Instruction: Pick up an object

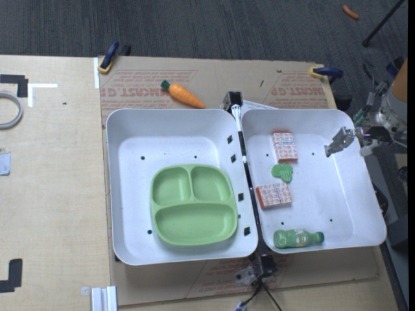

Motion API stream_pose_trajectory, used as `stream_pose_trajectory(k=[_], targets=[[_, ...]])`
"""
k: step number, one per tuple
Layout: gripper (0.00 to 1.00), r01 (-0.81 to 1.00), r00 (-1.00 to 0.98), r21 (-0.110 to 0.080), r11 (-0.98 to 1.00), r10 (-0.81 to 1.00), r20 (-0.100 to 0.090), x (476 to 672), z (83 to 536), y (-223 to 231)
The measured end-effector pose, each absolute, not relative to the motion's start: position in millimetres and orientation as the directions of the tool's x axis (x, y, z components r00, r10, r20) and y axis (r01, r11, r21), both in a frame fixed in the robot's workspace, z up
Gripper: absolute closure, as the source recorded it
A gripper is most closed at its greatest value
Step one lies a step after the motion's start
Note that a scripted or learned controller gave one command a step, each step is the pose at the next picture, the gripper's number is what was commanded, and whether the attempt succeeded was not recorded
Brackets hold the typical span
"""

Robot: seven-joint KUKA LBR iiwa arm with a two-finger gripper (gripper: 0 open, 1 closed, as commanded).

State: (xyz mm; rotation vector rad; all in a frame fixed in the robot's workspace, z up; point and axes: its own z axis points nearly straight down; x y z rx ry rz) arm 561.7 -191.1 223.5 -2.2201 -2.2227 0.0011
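Observation:
The right bin holds two pink-and-white boxes, one at the back and one nearer the middle. Between them lies a small green flat piece. A green bottle lies on its side near the front wall. My gripper hangs over the right bin's back right part, apart from all of these, with nothing between its fingers. The arm comes in from the right edge.
The left bin holds a green divided plate. A toy carrot lies on the cardboard behind the bins. Blue clamps sit at the cardboard's back corners. A roll of tape lies at far left.

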Motion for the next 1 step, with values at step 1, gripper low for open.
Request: stream_pose_trajectory(k=[1], targets=[[0.00,0.998,-0.055,-0.002,0.055,0.998,0.000,600.9,169.6,-134.8]])
